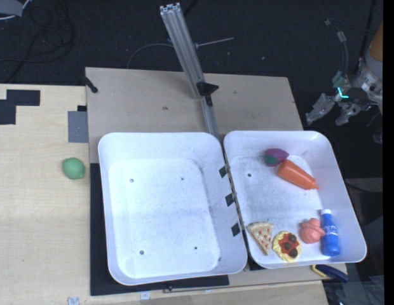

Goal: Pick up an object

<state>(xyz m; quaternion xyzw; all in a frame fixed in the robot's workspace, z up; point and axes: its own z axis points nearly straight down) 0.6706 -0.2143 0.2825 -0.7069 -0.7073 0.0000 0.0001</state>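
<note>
Jaws off the worktop's far right corner, spread open, holding nothing; right bin carries a smooth orange carrot beside a purple-green veg near its far edge; pizza slice, round pizza, pink lump, blue bottle along its near edge; green ball on the worktop, left of the left bin.

Wooden bench, two white bins side by side, green ball
</note>
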